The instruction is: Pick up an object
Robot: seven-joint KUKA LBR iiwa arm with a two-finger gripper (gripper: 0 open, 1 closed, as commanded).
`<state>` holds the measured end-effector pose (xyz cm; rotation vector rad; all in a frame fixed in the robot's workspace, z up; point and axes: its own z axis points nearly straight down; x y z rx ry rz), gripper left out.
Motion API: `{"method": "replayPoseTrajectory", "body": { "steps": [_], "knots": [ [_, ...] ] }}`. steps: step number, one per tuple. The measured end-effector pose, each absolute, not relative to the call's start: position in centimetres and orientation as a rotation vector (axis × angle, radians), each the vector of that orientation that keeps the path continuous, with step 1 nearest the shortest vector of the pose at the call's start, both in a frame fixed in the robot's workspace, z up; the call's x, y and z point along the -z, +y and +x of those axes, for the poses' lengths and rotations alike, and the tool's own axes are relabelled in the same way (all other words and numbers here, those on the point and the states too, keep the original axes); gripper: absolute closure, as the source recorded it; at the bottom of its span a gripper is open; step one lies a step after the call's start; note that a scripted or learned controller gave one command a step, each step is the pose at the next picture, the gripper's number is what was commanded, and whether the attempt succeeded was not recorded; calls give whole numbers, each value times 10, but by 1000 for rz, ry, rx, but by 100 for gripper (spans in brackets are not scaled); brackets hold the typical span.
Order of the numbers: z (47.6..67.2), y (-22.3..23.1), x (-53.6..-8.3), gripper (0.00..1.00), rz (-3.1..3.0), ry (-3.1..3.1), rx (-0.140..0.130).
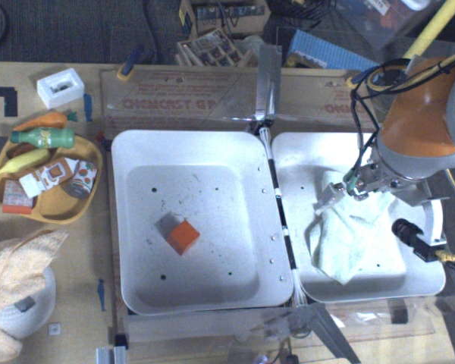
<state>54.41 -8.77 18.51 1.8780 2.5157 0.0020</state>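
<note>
White cloth lies crumpled in the right bin, and the gripper hangs at its upper edge (whether it is open or shut cannot be told). The step looks like an approach or first grasp; next it needs a firm pinch, then a lift.

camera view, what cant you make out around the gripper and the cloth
- Gripper: small and blurred at the white cloth's top edge; whether it grips the cloth cannot be told.
- Right bin floor under the cloth: hidden by the cloth.
- Arm: cut off by the right edge.
- Orange block in the left bin: its underside is hidden.
</note>
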Motion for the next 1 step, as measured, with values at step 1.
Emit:
{"method": "replayPoseTrajectory", "body": {
  "steps": [1],
  "knots": [
    [595, -105, -90, 0, 2034, 2380, -9]
  ]
}}
